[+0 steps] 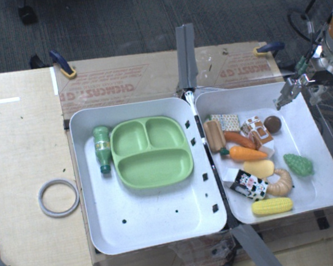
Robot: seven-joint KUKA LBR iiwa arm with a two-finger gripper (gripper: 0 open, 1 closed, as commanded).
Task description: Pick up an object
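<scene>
Several toy foods, the carrot [248,153] among them, lie below-left of the gripper [286,96] hovering over the right bin's [319,156] far corner with nothing visibly held, spread indiscernible; approach step—next, descend onto one.

Lab bench [18,139] with clamped cardboard [122,83]

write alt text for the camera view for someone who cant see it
A grey two-finger gripper hovers over the far right edge of the right white bin, which holds toy food including an orange carrot and a yellow corn cob. The left white bin holds a green divided plate and a green bottle.
</scene>
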